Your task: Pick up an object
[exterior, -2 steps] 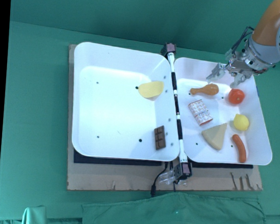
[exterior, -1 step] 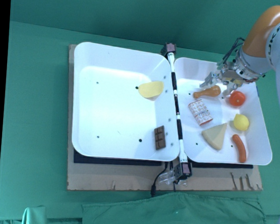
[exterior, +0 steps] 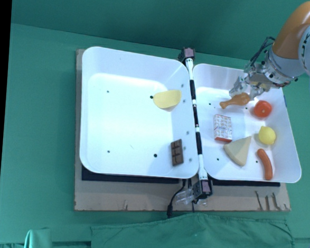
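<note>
One tool (exterior: 245,91) on drumstick (exterior: 235,101)

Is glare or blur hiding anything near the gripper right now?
Camera view: light is even and soft, with no glare on the right bin; the gripper looks slightly soft over the drumstick, its fingertips hard to resolve; the tomato and lemon stay sharp.

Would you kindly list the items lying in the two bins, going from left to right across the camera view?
Yellow chip → chocolate bar → red and white packet → chicken drumstick → cheese wedge → tomato → lemon. The sausage overlaps the lemon's span, so I leave it unplaced.
</note>
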Available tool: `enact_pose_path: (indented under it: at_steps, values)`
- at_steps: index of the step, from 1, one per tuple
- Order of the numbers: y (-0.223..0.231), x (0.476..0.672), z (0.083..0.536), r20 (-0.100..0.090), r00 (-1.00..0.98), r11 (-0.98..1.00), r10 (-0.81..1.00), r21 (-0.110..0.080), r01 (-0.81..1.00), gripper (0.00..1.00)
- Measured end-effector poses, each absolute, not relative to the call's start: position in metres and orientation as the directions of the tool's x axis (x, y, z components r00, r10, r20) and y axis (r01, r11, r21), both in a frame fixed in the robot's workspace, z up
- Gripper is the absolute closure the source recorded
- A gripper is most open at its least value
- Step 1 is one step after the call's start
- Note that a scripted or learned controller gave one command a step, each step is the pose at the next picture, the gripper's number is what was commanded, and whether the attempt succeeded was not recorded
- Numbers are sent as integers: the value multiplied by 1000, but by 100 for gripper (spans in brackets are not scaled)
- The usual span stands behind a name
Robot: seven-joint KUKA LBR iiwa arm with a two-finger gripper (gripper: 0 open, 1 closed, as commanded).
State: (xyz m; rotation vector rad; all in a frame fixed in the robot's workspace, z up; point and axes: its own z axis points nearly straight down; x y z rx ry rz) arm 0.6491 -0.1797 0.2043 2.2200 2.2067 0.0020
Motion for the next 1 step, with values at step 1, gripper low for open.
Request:
enact_pose_path:
  at_steps: [1]
  values:
    - [-183, 657, 253, -4, 2, -1, 1000, 10, 1000, 100]
